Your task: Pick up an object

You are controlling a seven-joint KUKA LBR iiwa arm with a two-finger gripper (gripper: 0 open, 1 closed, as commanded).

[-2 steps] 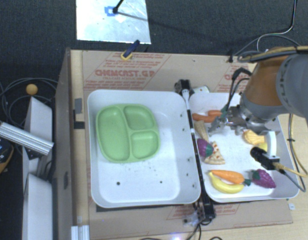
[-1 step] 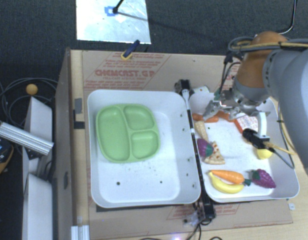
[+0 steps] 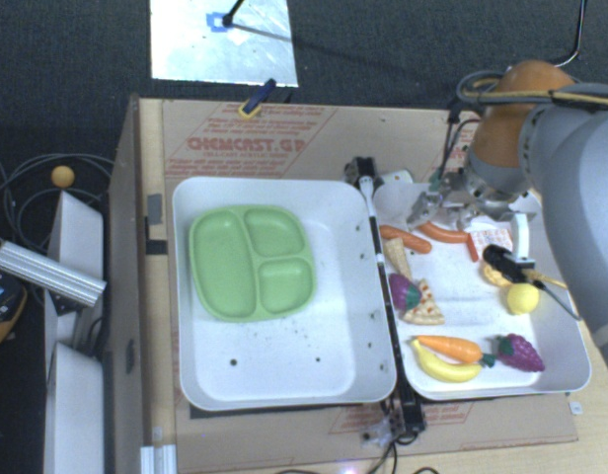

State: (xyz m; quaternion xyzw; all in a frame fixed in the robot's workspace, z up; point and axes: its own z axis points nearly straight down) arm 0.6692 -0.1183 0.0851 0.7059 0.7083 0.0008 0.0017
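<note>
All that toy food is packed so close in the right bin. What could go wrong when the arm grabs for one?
The gripper hangs over two orange plastic sausages lying close together, so it may nudge one or catch both. The purple grape bunch touches the pizza slice, and the orange carrot lies against the yellow banana: neighbours could shift.

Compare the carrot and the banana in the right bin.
The carrot is orange with a green tip and tapers to a point; the banana is plain yellow and curved. The carrot lies farther from the bin's near edge, the banana just below it in the view. Both are toy foods lying flat, side by side, apparently touching.
</note>
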